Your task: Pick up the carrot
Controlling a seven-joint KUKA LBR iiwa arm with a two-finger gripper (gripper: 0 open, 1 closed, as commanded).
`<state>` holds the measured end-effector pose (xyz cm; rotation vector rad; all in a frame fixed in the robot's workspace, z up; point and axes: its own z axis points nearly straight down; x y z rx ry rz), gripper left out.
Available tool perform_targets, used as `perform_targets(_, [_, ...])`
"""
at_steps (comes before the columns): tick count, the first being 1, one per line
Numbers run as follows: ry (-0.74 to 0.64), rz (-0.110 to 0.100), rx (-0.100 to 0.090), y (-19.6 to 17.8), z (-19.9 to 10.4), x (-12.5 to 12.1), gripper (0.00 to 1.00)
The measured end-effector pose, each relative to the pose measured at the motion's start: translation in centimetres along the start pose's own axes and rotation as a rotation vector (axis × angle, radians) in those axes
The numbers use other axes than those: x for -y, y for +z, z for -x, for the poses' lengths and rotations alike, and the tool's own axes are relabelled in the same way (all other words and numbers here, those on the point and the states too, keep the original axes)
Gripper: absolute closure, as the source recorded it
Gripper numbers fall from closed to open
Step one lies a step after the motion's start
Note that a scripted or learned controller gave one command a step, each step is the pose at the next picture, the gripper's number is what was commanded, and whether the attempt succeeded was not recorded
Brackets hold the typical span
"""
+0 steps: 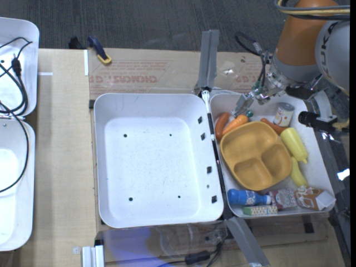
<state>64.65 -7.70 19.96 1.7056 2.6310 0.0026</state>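
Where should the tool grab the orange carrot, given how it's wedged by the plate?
Probably the upper end of the tapered orange carrot, approached from above. Its lower part is hidden behind the rim of the yellow divided plastic plate, and a red-orange vegetable crowds its left side. The tool sits just above that exposed end.

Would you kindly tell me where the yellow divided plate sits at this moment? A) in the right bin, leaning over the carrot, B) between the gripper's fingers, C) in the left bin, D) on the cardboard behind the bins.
A: the yellow divided plate lies in the right bin, its upper-left rim overlapping the carrot.
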Motion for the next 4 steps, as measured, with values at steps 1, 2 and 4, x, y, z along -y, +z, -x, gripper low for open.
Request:
perform_targets(1, [-0.129,-0.003,-0.002,9.7,2.9,1.7,0.00])
perform_targets(2, [0.066,-0.033,-0.008,10.7,3.1,0.8,0.00])
perform_targets(4, [0.385,-0.003,0.000,0.7,-2.4,-2.5,1.00])
